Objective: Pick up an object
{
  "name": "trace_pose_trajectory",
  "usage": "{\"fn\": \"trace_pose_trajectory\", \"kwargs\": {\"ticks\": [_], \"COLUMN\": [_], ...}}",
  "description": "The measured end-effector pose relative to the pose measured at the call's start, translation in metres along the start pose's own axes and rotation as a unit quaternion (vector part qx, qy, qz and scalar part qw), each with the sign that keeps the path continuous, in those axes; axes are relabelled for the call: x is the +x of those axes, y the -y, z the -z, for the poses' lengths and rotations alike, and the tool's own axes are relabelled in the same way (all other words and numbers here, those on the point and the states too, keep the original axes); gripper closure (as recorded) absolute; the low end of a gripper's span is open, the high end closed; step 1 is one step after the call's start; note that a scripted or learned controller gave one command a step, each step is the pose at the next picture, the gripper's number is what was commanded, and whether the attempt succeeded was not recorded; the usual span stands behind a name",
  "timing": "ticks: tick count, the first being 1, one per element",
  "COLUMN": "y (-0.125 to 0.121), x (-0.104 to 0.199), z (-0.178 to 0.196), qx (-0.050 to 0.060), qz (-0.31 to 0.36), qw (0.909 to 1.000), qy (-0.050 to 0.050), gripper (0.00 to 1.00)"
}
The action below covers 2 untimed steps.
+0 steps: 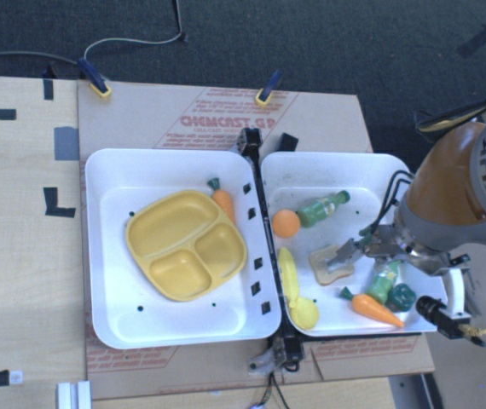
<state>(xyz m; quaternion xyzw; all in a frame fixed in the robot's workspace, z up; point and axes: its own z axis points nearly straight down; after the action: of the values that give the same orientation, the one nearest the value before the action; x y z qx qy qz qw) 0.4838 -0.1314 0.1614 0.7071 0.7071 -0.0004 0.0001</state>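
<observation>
My gripper (pixel 345 255) reaches in from the right and hangs low over the right bin (pixel 345 165). Its tip is at the upper right edge of a tan slice of toast (pixel 326 267); whether it touches the toast is unclear. A green bottle (pixel 321 209) and an orange ball (pixel 286 223) lie just behind it. A second green bottle (pixel 386 283) lies partly under the wrist, next to a carrot (pixel 373 308). A yellow banana (pixel 291 286) lies along the bin's left wall.
The left bin (pixel 107 228) holds a yellow divided plate (pixel 185 244) with another carrot (pixel 222 201) behind it. A black divider (pixel 260 228) runs between the bins. Cardboard lies under both, clamped at the back.
</observation>
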Motion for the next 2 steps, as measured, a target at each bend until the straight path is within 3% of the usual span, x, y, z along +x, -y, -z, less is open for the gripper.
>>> {"fn": "trace_pose_trajectory", "kwargs": {"ticks": [1,2], "y": [-0.0297,-0.0297], "x": [0.0023,0.0024], "z": [-0.0755,-0.0663], "qx": [-0.001,-0.001], "qz": [0.0,0.0], "qw": [1.0,1.0], "qy": [0.0,0.0], "gripper": [0.0,1.0]}}
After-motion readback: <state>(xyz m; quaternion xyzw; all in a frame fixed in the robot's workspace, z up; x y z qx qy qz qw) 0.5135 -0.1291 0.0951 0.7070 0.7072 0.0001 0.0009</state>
